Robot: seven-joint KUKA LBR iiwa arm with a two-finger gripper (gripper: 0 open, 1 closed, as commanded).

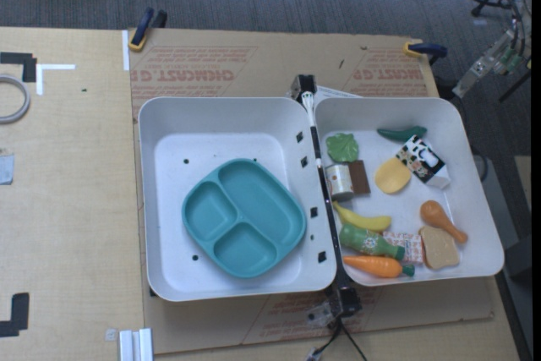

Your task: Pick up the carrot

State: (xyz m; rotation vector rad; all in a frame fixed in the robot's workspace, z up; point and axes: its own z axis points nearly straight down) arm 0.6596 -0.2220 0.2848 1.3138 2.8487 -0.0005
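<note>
Carrot [374, 265] at right bin's [473, 182] front edge, beside green bottle [369, 243].

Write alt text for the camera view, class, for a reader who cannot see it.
An orange toy carrot with a green tip lies at the near edge of the right shallow white bin, among other toy foods including a yellow plastic banana and a slice of toy bread. The left white bin holds a teal divided plastic plate.
</note>
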